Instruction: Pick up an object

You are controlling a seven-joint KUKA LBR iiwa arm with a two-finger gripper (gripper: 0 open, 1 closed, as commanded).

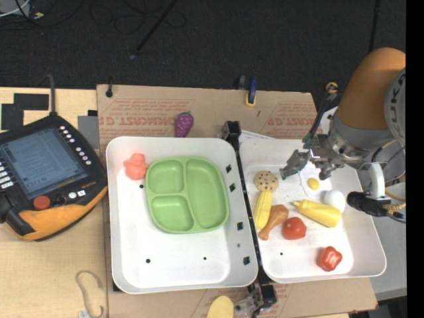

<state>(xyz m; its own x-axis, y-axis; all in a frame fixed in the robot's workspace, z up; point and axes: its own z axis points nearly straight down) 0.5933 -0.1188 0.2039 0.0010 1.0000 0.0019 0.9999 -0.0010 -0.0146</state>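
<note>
My gripper (308,171) hangs open over the back of the right bin (374,260), with nothing between its fingers. Just below it lies a small yellow piece (313,183), and a white egg (333,198) sits to its right. To the left of the gripper is a speckled cookie (265,180). Nearer the front lie a corn cob (263,207), a chicken drumstick (273,219), a red tomato (294,228), a yellow bottle (319,212) and a red pepper (329,258).
The left bin (172,270) holds a green divided plate (185,195) and a pink toy (135,166). Purple grapes (184,123) lie on the cardboard behind it, and a yellow fruit (220,307) lies in front. A teach pendant (46,171) rests at far left.
</note>
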